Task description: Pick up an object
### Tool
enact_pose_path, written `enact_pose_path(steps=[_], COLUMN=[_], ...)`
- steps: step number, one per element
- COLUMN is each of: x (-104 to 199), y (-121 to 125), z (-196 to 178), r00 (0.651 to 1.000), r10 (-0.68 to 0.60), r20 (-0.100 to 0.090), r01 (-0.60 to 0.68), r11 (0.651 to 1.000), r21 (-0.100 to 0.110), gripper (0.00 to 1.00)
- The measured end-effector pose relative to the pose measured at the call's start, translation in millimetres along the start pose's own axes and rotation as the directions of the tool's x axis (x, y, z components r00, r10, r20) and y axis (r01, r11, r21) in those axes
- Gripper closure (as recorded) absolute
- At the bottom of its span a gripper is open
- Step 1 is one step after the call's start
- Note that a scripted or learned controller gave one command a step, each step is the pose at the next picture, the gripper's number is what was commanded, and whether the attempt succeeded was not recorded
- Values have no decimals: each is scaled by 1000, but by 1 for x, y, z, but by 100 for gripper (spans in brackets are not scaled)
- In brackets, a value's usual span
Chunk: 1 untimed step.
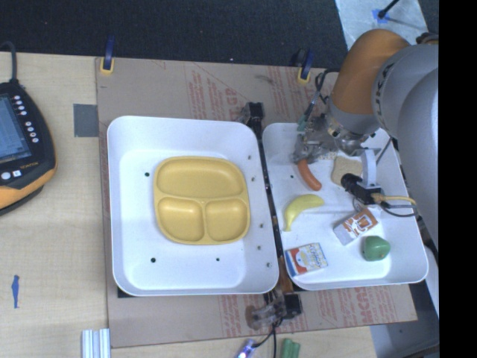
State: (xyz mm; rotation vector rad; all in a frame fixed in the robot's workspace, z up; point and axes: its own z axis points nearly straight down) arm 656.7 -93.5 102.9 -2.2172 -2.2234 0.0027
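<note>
Currently: hand (311, 149), grip state unreadable, at sausage's (309, 175) twelve o'clock; you centre over it before descending.

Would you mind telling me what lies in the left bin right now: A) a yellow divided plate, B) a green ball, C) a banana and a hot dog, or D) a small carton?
A: the yellow divided plate sits alone in the left bin, while the banana, hot dog, green ball and small carton all lie in the right bin.
</note>
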Motion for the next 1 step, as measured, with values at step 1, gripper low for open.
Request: enact_pose_path(steps=[1], x=[72], y=[-42], z=[-90], r00=[1000], r10=[-2], r20=[0], r01=[2], r11=[1000], r21=[-1], gripper=[100])
